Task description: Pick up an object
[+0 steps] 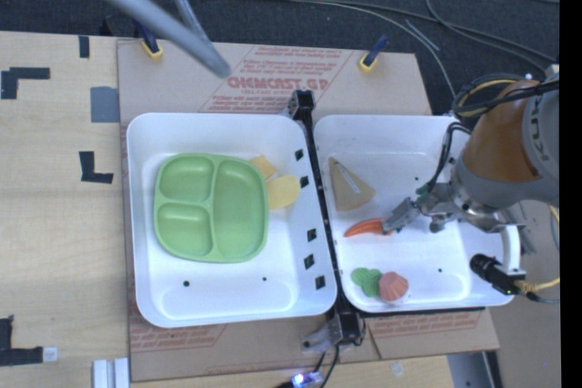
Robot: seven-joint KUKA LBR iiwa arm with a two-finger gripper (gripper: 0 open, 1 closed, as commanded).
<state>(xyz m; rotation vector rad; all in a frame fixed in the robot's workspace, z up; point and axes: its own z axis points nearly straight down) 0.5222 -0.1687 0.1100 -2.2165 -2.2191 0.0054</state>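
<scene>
Evidently mid-attempt: orange carrot point(365, 229) lies flat on right bin point(427, 130) floor, gripper point(397, 219) low at its right end, touching or nearly; jaws' state cannot tell; lift not yet done; tan wedge point(349, 184) just above, green-pink toy point(380, 283) below, green tray point(211, 206) in left bin point(218, 300)

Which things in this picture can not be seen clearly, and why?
- Gripper, camera view: too small and blurred to tell open or shut, or whether it touches the orange carrot.
- Yellow pieces: partly hidden under the green tray.
- Green and pink item: too blurred to identify.
</scene>
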